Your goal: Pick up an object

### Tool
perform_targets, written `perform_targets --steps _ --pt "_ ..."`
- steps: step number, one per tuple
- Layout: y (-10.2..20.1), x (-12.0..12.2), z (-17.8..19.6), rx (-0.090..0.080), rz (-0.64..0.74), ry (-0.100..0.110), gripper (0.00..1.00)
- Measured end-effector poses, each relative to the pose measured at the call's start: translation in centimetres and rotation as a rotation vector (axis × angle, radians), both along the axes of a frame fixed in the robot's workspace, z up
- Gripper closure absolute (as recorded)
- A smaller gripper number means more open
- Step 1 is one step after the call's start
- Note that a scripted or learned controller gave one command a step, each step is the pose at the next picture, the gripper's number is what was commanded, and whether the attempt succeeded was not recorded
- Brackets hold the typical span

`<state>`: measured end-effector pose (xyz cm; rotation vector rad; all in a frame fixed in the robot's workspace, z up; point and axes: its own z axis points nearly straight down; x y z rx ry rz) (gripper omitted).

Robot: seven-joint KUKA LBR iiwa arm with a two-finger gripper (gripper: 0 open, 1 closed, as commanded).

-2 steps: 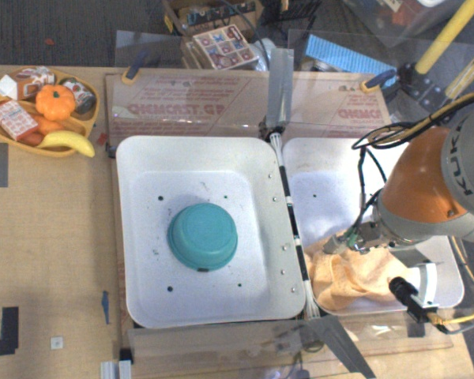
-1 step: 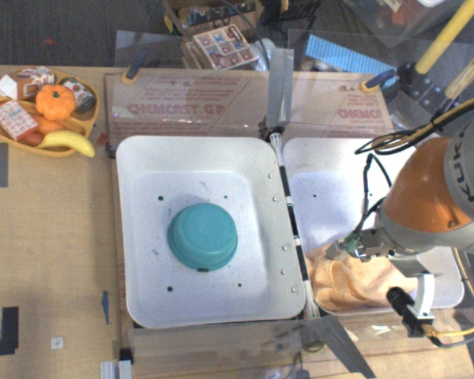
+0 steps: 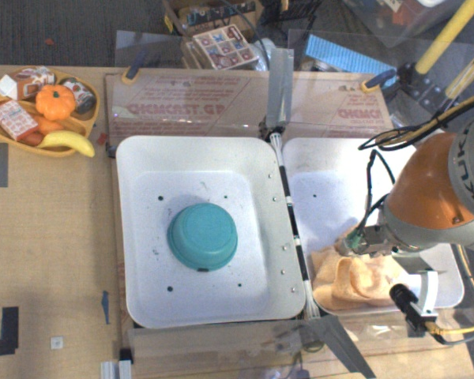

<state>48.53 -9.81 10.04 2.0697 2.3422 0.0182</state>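
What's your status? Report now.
Gripper low in right bin, over tan cloth. Teal bowl untouched, left bin. Nothing blocking.

The bench [image 3: 47, 235] bears two white bins [image 3: 205, 172] and a fruit bowl [image 3: 39, 117].

This is a robot lab or workshop. A wooden bench [image 3: 47, 251] carries two white bins [image 3: 142, 164] fixed side by side, with clear plastic panels [image 3: 189, 105] along its far edge. A bowl of toy food [image 3: 41, 113] sits at the bench's far left corner, and cardboard boxes [image 3: 213, 14] and cables [image 3: 383, 140] clutter the floor beyond.
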Motion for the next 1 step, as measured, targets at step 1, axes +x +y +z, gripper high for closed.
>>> perform_targets --steps 1 --pt "-0.01 0.0 0.01 0.0 0.0 0.0 0.0"
